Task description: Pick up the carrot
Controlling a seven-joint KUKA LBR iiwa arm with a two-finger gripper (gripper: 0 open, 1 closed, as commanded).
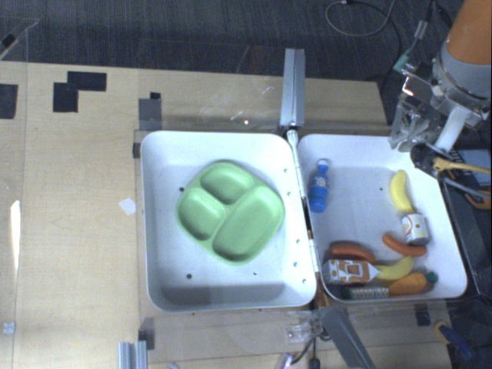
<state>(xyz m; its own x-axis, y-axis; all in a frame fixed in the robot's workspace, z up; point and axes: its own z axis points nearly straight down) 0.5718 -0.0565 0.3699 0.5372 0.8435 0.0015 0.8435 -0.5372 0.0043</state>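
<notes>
Nothing of the pick appears accomplished: the carrot (409, 284) is left lying in the near right corner of the right bin (361, 171) beside a banana (397, 267), while the pincer (405, 133), its state not discernible, is poised well apart above the bin's far edge.

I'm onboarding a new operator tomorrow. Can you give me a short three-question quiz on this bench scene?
1. True or false: the orange carrot with a green top lies in the left white bin.
2. Which item lies nearest the divider in the right white bin? A) blue plastic bottle B) small silver can C) yellow banana
3. Fill in: the green three-section plate has ___ compartments.

Key: 1 false; 2 A; 3 three.
</notes>
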